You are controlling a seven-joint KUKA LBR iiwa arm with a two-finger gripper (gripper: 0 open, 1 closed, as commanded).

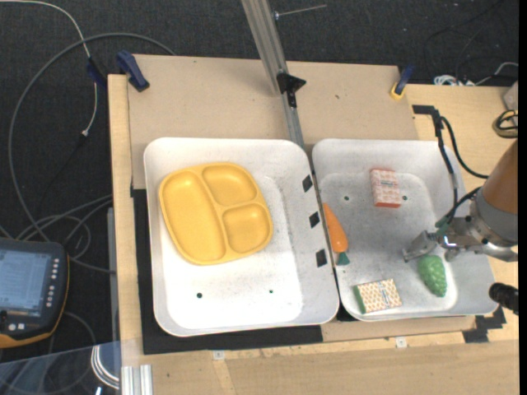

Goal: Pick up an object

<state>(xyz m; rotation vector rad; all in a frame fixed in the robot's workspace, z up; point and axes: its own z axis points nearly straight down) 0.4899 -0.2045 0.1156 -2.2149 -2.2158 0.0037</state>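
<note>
Green object (pixel 433 275) sits low in the right bin (pixel 362 159), near its right wall — bumpy, oval, maybe a toy veg. Gripper (pixel 435 243) is right over it, just above its top end; metal fingers (pixel 416 249) point left and down toward the bin floor. Can't tell how wide the jaws stand from this angle, and nothing shows clamped between them. Green object looks to be lying on the bin floor, touching or nearly touching the gripper's underside — can't say which. Arm (pixel 502 204) comes in from the right edge w/ its orange band showing.

Moving out: patterned flat packet (pixel 379 295) at the bin's front edge, just left of the green object. Orange carrot-shaped toy (pixel 335 230) lies along the bin's left wall, green tip toward the front. Small pink-and-white box (pixel 385 188) further back, mid-bin, well apart from the gripper.

Left bin (pixel 247 295) holds a yellow divided plate (pixel 216 213) w/ three compartments, set toward its back-left. Both bins rest on a tan bench (pixel 214 97), metal pole (pixel 263 23) rising at the back
</note>
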